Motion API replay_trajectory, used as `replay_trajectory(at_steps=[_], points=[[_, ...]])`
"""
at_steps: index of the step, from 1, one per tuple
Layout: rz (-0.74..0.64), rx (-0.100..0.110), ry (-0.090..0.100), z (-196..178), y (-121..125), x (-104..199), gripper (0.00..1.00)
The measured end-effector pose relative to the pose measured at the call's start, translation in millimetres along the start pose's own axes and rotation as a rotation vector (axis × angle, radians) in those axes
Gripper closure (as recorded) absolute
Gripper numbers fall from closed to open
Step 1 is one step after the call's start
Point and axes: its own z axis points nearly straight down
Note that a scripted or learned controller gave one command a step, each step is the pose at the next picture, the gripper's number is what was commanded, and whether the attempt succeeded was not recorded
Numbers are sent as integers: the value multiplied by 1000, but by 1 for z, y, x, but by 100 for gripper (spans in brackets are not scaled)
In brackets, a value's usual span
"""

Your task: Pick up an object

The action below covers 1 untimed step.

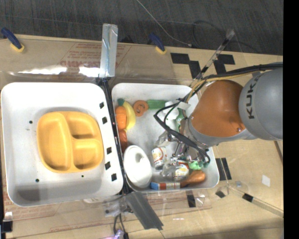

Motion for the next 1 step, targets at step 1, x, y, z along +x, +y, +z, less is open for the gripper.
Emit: replay_trajectory(at_steps=[1], points=[[148,4,0,8,23,-8,100]])
